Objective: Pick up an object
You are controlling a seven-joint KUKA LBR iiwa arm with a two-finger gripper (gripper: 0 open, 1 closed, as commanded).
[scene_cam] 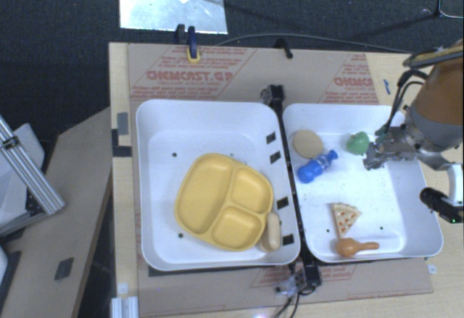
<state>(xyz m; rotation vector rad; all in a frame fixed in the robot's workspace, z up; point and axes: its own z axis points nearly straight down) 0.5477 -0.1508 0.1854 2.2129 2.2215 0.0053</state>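
Sitting beside jaws (375,158): green object (357,142)

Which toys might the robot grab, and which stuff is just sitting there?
Might be grabbed, right bin:
green toy nearest the gripper, blue bottle, tan disc, pizza slice, orange spoon.

Just sitting, left bin:
yellow tray, beige bun.
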